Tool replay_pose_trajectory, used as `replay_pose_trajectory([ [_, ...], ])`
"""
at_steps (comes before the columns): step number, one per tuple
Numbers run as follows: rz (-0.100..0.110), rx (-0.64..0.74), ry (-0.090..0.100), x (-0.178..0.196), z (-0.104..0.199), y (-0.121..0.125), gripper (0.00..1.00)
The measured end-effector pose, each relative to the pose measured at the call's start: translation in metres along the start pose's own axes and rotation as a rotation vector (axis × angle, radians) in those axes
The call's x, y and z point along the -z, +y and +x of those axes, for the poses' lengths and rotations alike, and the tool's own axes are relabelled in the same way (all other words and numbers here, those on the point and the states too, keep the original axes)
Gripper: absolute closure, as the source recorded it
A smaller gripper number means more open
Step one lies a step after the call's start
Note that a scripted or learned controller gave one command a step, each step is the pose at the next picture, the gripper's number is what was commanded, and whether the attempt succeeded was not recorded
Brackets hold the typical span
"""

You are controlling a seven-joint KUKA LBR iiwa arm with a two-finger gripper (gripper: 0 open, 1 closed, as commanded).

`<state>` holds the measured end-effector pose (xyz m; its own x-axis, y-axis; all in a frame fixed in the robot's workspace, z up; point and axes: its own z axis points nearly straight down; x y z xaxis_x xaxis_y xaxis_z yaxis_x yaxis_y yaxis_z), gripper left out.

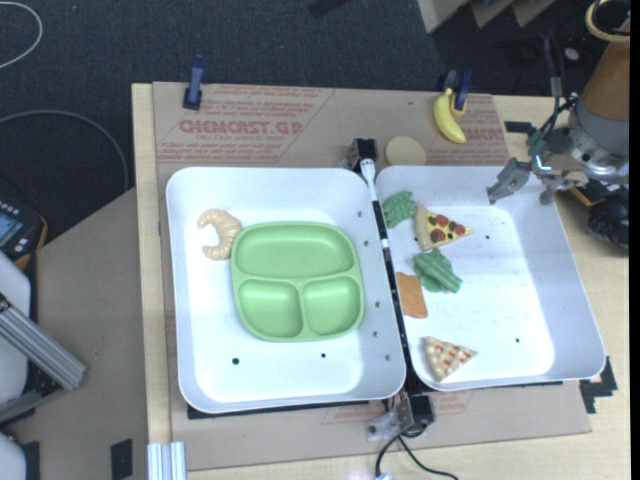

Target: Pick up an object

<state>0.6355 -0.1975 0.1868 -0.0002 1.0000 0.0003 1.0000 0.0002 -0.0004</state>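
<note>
My gripper [525,187] hangs over the far right corner of the right bin [530,298], open, with nothing between its fingers. In that bin, along its left side, lie a green leafy piece [398,208], a pizza slice [440,228], a second green leafy piece [437,271], an orange slab [411,295] and another pizza slice [446,356]. All of them sit well to the left of the gripper and below it in the view.
The left bin [200,348] holds a green divided plate [297,278] and a croissant [218,233]. A banana [449,118] and a round tan disc [405,151] lie on the board behind the bins. The arm's wrist [600,133] stands at the right edge.
</note>
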Motion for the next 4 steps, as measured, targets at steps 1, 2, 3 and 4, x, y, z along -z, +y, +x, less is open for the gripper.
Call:
replay_pose_trajectory([
  [1, -0.010, -0.001, -0.002, -0.090, 0.079, -0.054, 0.00],
  [2, -0.021, -0.005, -0.003, -0.095, 0.091, -0.090, 0.00],
  [3, -0.023, -0.006, -0.004, -0.095, 0.103, -0.149, 0.00],
  [4, -0.022, -0.003, -0.004, -0.087, 0.104, -0.148, 1.00],
])
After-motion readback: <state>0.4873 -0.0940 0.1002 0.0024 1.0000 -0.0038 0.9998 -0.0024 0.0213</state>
